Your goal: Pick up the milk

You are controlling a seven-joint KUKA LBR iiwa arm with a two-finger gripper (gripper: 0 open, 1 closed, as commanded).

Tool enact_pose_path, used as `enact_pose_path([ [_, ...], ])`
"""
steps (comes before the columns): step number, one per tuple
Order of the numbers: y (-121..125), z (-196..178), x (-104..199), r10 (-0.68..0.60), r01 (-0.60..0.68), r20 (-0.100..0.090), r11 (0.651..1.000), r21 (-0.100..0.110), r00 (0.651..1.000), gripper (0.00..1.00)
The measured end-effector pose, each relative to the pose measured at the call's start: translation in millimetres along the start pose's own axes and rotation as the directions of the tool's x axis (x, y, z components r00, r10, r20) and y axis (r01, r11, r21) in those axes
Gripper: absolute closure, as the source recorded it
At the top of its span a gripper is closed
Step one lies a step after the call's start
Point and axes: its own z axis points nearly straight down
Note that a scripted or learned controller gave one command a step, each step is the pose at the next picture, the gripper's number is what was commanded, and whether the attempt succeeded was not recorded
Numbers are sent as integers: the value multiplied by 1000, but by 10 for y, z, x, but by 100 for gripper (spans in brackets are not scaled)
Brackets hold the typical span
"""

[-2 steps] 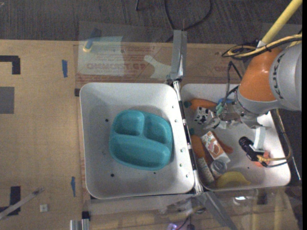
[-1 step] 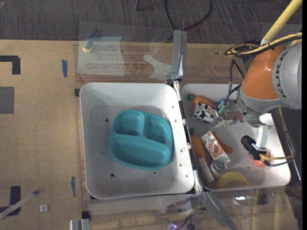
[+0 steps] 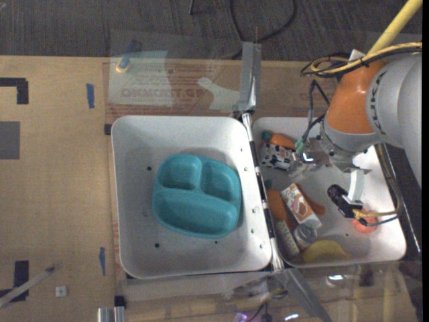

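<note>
White milk carton (image 3: 275,155) beside gripper (image 3: 310,158)

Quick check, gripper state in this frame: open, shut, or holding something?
Gripper: cannot be told; it hangs low over the right bin, near the black-and-white milk carton.

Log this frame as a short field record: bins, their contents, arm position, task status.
left bin: holds a teal divided tray
right bin: several small items along its left side, among them a black-and-white carton, an orange carrot-like piece, a snack packet, a yellow item
arm: over the right bin, reaching in from the right
milk: likely the black-and-white carton, lying in the bin, not lifted
</note>
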Motion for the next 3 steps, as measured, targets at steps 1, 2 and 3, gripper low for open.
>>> enact_pose_path([
  [1, 15, -23, -2, 1, -1, 1, 1000, -7, 1000, 0],
  [2, 96, 11, 10, 24, -24, 2, 1000, 1, 1000, 0],
  [3, -662, 12, 113, -34, 34, 1, 999, -14, 999, 0],
])
